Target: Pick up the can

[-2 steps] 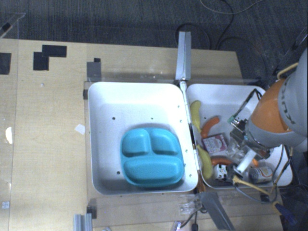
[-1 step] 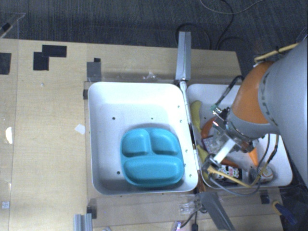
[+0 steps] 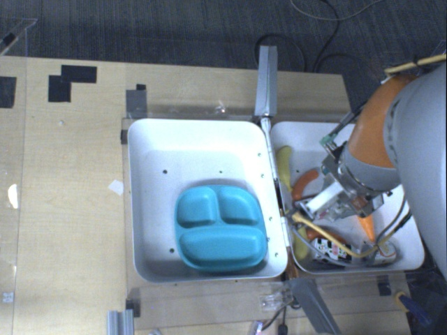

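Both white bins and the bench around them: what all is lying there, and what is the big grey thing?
Bins: two, white, side by side on the bench; left bin, right bin.
Divided plate: one, light blue, in the left bin, toward its front.
Banana-like thing: one, yellowish, along the right bin's left wall.
Orange things: at least two, in the right bin, beside and under the arm.
Can: too cluttered to tell which item it is.
Cable: one, thin, on the dark floor beyond the bench.
Arm: one, grey with an orange band, over the right bin; end effector low among the clutter.
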